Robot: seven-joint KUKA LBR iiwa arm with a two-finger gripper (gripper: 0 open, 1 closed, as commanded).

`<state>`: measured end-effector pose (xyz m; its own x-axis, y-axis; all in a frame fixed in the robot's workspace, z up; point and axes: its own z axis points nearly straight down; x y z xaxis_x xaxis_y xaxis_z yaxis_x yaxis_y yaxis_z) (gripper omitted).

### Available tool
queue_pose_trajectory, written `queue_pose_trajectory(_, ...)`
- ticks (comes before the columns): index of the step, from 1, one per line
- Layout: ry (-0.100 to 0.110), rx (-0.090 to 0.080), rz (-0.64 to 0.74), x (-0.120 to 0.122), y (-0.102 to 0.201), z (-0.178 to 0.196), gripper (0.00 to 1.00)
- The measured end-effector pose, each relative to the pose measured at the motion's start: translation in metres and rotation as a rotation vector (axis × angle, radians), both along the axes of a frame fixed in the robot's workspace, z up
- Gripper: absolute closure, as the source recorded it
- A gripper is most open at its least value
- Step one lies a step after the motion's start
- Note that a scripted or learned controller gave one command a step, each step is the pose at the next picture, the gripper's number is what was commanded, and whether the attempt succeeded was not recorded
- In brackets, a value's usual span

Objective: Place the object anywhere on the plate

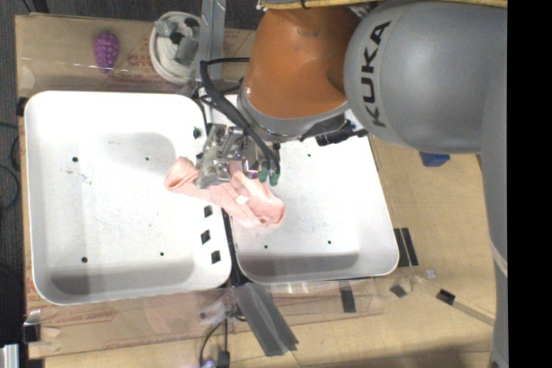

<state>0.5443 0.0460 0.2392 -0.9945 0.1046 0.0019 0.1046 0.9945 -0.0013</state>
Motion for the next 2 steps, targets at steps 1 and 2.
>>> queue_pose_trajectory(1, 0.001, 0.000, 0.112, -0.0212, 0.0457, -0.0048, 1.00)
queue_pose_trajectory(2, 0.001, 0.000, 0.112, -0.0211, 0.0455, -0.0045, 0.00)
